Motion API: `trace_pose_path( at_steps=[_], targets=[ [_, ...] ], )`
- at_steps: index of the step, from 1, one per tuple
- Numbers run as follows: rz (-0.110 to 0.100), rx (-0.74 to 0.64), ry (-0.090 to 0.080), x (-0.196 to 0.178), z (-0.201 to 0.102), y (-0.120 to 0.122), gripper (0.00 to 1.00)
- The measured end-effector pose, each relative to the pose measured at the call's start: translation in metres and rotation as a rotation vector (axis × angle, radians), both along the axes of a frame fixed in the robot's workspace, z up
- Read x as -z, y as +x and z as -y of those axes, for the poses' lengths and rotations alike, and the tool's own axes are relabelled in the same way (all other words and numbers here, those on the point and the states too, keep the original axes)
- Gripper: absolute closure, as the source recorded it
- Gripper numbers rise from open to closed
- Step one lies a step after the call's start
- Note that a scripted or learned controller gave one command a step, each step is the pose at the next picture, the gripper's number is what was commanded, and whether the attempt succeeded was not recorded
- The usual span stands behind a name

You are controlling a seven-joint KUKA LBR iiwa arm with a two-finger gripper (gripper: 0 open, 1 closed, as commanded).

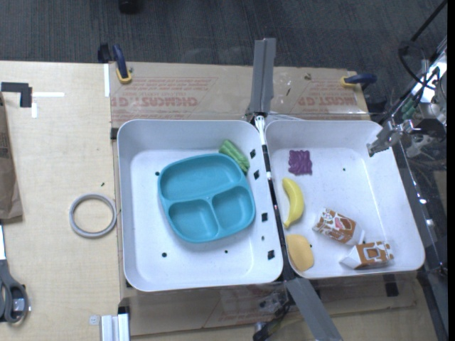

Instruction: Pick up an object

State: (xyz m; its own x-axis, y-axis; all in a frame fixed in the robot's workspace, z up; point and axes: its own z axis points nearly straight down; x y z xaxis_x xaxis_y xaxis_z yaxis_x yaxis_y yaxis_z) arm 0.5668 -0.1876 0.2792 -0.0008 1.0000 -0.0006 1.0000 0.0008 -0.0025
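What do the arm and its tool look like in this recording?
Only a little of it can be seen, at the right edge. The tool is silvery-grey metal, with pale grey arm hardware behind it and thin black cables looping above. No markings are legible.

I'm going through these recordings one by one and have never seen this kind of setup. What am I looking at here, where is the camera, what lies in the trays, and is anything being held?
One fixed camera looks down at a slant on a bench with two shallow white bins. The robot arm reaches in from the right; its metal parts hang at the right bin's upper right corner. Its jaws are too small and cluttered to make out, so I cannot tell whether anything is held.

The left bin holds a blue divided plate with a green toy at its top edge. The right bin holds a purple piece, a banana, a yellow-orange fruit and two small orange-and-white cartons. All lie loose on the bin floor.
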Motion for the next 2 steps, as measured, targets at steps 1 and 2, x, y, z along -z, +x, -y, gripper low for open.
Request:
trace_pose_path(
  at_steps=[1,2],
  targets=[
    [-0.002,0.235,0.001,0.066,-0.047,0.021,0.0],
    [-0.001,0.108,0.0,0.143,-0.091,0.051,0.0]
  ],
)
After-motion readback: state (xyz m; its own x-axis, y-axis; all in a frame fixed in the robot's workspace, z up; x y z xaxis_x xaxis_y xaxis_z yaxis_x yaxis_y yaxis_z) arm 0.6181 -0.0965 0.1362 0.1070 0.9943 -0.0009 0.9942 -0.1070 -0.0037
